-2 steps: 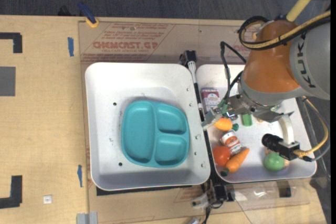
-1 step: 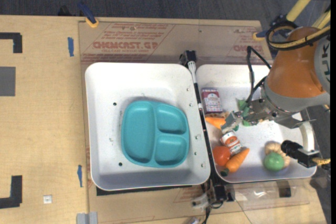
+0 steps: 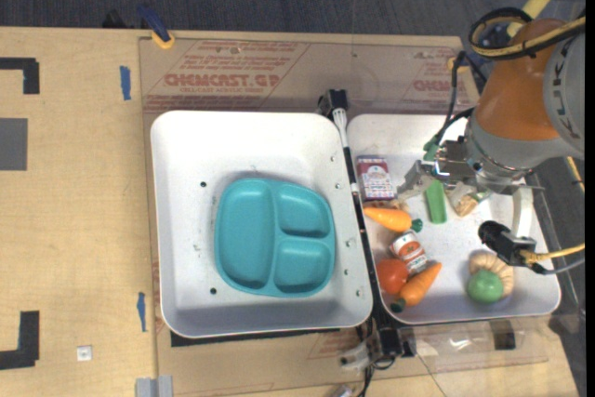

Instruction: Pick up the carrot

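Note:
In the right bin (image 3: 539, 297), an orange carrot (image 3: 388, 218) with a green stub lies near the left wall. A second orange carrot (image 3: 421, 282) rests lower down, leaning against a red tomato (image 3: 391, 274). My gripper (image 3: 442, 186) hangs over the middle of this bin, up and to the right of the upper carrot. It is open, its fingers spread to either side of a green stick-shaped piece (image 3: 434, 203). Neither carrot is touched.
The right bin also contains a red box (image 3: 375, 178), a small can (image 3: 407, 248), a green apple (image 3: 484, 287) beside a tan ring (image 3: 493, 265), and a tan piece (image 3: 464, 200). A teal divided plate (image 3: 276, 236) sits in the left bin (image 3: 177, 200).

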You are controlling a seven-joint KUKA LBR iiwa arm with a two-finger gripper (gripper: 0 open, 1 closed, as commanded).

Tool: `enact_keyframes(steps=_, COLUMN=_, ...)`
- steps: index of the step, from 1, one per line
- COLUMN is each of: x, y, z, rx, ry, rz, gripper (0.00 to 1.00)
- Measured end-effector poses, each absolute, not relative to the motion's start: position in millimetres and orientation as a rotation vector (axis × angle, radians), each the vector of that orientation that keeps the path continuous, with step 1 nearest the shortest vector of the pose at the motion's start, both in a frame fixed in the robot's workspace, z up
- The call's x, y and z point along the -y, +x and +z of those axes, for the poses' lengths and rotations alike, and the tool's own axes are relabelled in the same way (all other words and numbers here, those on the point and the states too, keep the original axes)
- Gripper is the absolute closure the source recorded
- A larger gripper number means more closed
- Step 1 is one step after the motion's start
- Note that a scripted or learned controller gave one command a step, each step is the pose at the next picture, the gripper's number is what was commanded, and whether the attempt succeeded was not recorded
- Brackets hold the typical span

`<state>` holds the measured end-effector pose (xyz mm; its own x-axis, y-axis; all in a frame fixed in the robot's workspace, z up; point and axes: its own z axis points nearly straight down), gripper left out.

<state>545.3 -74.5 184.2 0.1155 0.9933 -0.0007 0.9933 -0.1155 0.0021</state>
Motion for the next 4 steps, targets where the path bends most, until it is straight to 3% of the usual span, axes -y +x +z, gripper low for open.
enact_keyframes(steps=1, x=90, y=516.6, z=95, rx=-2.177, ry=2.26, rz=0.005, gripper=0.0)
enact_keyframes(steps=2, x=93, y=485.9, z=90, rx=-2.036, ry=2.375, rz=0.022, gripper=0.0)
enact_keyframes(steps=3, x=95, y=485.7, z=90, rx=-2.093, ry=2.325, rz=0.021, gripper=0.0)
enact_keyframes(steps=4, x=99, y=485.6, z=90, rx=-2.5, ry=1.878, rz=0.015, gripper=0.0)
